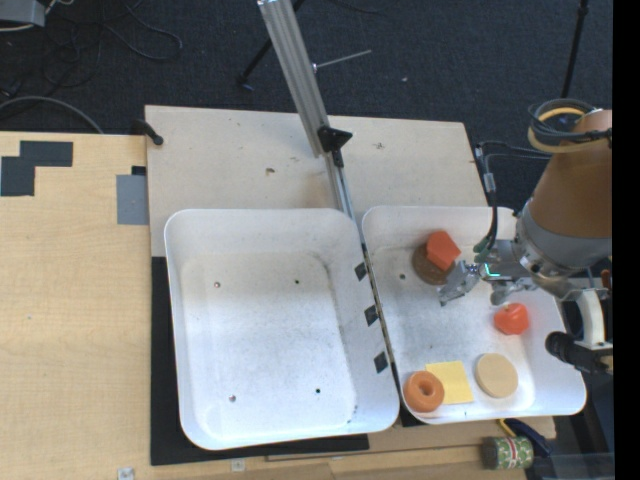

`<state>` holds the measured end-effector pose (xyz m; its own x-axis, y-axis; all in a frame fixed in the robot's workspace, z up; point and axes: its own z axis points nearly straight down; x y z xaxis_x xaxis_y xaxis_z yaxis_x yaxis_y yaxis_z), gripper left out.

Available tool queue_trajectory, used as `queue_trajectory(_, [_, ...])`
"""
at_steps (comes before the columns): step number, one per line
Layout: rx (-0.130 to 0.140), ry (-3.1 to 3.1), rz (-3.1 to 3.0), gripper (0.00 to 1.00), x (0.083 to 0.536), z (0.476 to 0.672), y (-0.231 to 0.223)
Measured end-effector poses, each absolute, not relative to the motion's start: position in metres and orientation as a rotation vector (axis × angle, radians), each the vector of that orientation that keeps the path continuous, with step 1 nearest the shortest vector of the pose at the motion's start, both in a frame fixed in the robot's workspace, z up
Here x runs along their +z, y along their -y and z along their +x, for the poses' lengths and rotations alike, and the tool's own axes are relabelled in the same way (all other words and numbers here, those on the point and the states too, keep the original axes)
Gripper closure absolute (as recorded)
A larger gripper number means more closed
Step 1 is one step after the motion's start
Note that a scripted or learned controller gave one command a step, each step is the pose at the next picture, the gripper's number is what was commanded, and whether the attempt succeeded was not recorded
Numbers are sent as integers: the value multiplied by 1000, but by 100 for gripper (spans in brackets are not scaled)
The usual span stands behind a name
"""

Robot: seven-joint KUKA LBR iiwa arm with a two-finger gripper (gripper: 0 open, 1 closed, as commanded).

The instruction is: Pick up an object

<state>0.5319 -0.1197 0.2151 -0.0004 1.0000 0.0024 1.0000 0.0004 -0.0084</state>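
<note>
Because the gripper [470, 280] hangs low in the right bin [560, 400], a crooked descent could nudge its target aside. Nearest that bin's front rim: orange ring [425, 391], yellow square [452, 380], tan disc [496, 375]. Farther back, small red piece [511, 319]; farthest, orange block [440, 248] on brown disc [428, 269], just beside the gripper. Whether the claw is clenched, I cannot tell.

The light was bright and even, and the two white bins [260, 268] looked almost washed out. Shadows were soft and small, and the dark floor [420, 48] stayed dim. The arm [570, 208] at the right looked a little blurry.
</note>
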Motion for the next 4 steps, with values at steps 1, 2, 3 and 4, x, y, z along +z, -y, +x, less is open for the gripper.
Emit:
queue_trajectory(1, [2,2217,-2222,0,217,533,121])
queue_trajectory(2, [8,2214,-2217,0,153,535,118])
queue_trajectory(3, [7,2216,-2216,0,109,529,117])
queue_trajectory(4, [2,2218,-2222,0,92,530,117])
